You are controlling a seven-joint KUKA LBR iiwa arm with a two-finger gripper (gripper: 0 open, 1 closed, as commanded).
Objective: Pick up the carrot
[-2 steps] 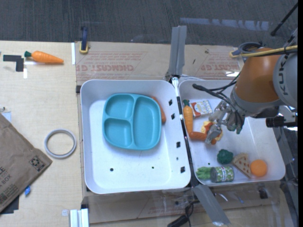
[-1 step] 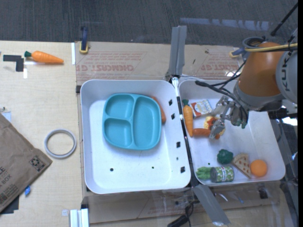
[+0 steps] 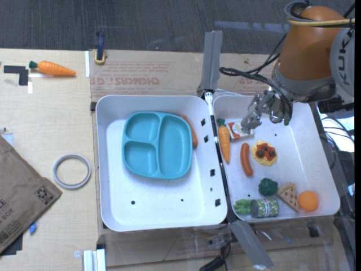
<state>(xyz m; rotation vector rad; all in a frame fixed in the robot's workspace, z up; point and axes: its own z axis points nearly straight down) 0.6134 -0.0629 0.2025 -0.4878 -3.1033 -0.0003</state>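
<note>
Carrot (image 3: 224,142) lies against the right bin's (image 3: 324,157) left wall, centre frame; gripper (image 3: 260,113), fingers spread and holding nothing, could jam against that wall or snag the sausage (image 3: 246,159).

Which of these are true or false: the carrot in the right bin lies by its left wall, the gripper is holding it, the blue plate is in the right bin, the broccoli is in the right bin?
1. The carrot lies by the right bin's left wall. True.
2. The gripper holds it. False: it sits apart, above and right.
3. The blue plate is in the right bin. False: left bin.
4. The broccoli is in the right bin. True.
</note>
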